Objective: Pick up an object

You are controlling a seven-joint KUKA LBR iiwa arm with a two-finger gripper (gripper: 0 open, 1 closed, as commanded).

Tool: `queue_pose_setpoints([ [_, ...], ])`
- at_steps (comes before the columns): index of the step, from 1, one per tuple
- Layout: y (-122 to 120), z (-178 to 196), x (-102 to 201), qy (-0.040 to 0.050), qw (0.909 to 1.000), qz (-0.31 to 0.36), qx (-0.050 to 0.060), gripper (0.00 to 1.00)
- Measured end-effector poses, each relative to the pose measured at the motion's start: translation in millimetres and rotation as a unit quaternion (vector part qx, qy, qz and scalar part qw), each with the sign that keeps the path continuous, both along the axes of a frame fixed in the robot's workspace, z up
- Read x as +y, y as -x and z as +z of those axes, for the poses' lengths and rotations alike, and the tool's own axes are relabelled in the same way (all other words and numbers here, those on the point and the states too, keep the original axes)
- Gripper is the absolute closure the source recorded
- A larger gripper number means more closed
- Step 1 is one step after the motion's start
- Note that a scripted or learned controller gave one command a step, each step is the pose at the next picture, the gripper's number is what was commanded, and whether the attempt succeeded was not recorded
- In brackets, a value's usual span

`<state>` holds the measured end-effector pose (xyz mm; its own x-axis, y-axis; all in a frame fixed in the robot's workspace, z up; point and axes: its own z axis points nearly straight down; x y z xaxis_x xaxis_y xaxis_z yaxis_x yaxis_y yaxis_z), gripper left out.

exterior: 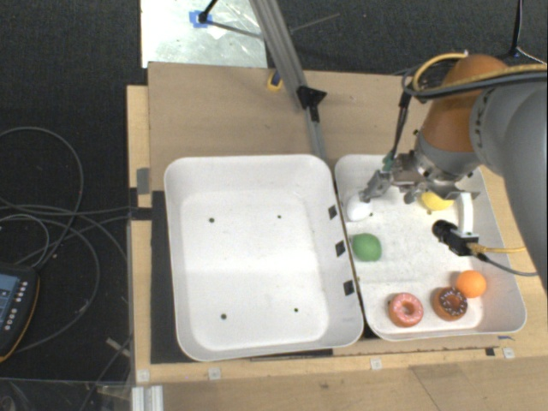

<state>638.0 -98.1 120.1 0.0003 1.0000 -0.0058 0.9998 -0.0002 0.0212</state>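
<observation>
The tan bench [214, 110] carries two white bins, the left bin [257, 255] touching the right bin [505, 315].

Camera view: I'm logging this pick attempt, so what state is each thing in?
Green ball: loose in right bin.
Pink donut: flat, near front wall.
Chocolate donut: flat, beside orange ball.
White object: at end effector.
Yellow object: partly hidden.

The two bins, left [257, 255] and right [505, 311], look like smooth white plastic with a dull shine. The counter [223, 110] looks like flat, matt brown board. The green ball [366, 247] looks soft and matt, and the two donuts, pink [405, 309] and brown [449, 303], look shiny.
</observation>
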Motion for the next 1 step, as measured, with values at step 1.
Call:
queue_pose_setpoints([
  [1, 0.1, 8.5, 0.2, -0.0008, 1.0000, 0.000, 0.001, 1.00],
])
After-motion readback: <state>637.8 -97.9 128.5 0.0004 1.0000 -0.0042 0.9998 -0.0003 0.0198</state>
